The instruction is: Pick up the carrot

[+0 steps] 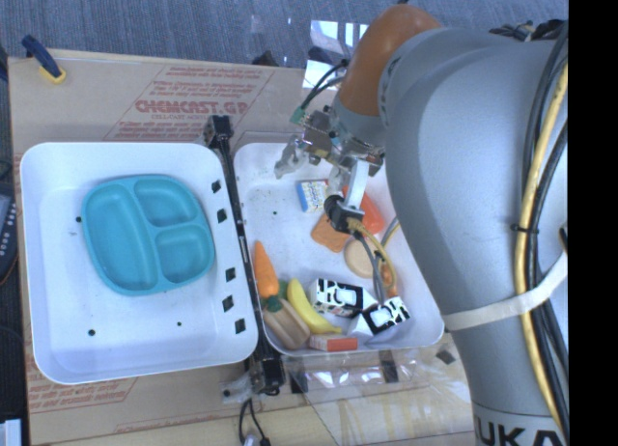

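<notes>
Two shallow white plastic bins sit side by side on a cardboard-covered bench. The left bin [48, 338] holds a turquoise plastic plate with three compartments [147, 233], lying flat near its middle. The right bin [253, 169] is crowded along its near end.

The small orange carrot with a green stub end [265, 269] lies against the right bin's left wall, close to the divider between the bins, pointing away from me with its green end toward the near side. Just beside that green end lie a yellow toy banana [307, 307] and a tan, bread-like piece [282, 323], and next to them are two black-and-white patterned blocks [340, 295], one of them further right [388, 316]. A flat orange slab [331, 233] and a pale round disc [361, 259] rest nearer the bin's middle, with a small blue-and-white packet [311, 194] beyond them.

The big grey arm with its orange band [381, 48] reaches in from the right and covers much of that side. Its metal two-finger gripper [307, 150] hangs over the far end of the right bin, well apart from the carrot. I cannot tell from here whether its jaws are spread or pressed together; nothing shows between them.
</notes>
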You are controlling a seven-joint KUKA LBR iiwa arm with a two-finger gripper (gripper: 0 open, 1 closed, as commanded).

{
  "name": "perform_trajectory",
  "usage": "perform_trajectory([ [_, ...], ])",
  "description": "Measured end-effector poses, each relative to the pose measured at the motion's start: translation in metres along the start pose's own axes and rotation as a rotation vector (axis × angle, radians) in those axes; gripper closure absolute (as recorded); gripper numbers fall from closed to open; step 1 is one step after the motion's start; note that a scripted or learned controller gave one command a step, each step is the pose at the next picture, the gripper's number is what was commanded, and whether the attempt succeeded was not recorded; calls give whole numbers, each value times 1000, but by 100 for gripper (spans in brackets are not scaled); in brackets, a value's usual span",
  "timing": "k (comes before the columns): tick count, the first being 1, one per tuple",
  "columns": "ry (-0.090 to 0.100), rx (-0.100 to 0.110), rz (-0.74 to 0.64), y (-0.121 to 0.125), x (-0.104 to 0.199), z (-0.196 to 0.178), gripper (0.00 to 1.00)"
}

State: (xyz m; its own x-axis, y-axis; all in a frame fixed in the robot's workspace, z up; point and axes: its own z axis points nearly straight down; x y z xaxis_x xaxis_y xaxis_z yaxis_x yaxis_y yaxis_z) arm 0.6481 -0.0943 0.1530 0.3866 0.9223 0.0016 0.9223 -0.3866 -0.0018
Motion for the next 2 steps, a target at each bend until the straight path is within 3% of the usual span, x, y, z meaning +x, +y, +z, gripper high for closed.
perform_trajectory([
  [1, -3, 8, 61, -127, -48, -38, 0],
  [2, -3, 6, 365, -142, 5, -37, 0],
])
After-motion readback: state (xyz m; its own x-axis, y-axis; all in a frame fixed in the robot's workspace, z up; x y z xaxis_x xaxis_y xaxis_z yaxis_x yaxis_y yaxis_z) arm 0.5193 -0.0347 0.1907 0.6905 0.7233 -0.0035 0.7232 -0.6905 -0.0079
